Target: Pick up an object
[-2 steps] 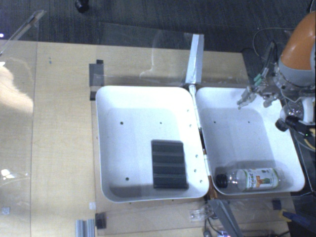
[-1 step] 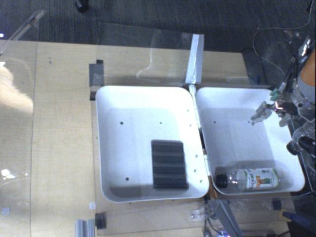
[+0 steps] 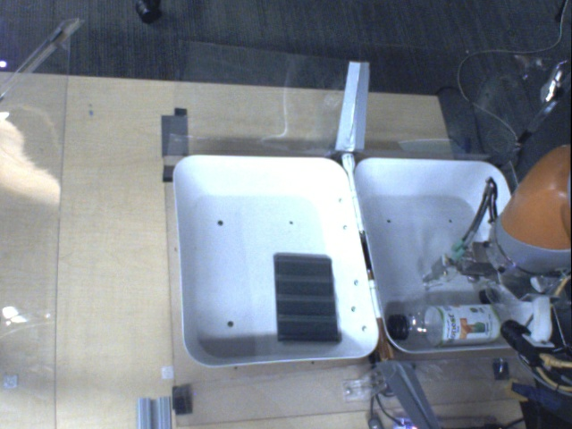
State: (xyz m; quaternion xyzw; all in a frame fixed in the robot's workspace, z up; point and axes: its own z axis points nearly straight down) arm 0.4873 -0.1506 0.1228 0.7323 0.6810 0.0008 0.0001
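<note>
A clear plastic bottle (image 3: 447,324) with a black cap and a white label lies on its side along the front wall of the right bin (image 3: 402,195). Its cap points left. In the left bin (image 3: 223,195), a black ribbed rectangular block (image 3: 307,298) lies flat near the front. My gripper (image 3: 451,264) hangs low in the right bin's right half, just behind the bottle and apart from it. Nothing shows in its grasp. The arm's orange band (image 3: 541,208) sits above it at the right edge.
A grey post (image 3: 353,105) rises behind the seam between the two bins. Cables (image 3: 487,204) trail along the arm over the right bin's far corner. A clear panel covers the bench on the left.
</note>
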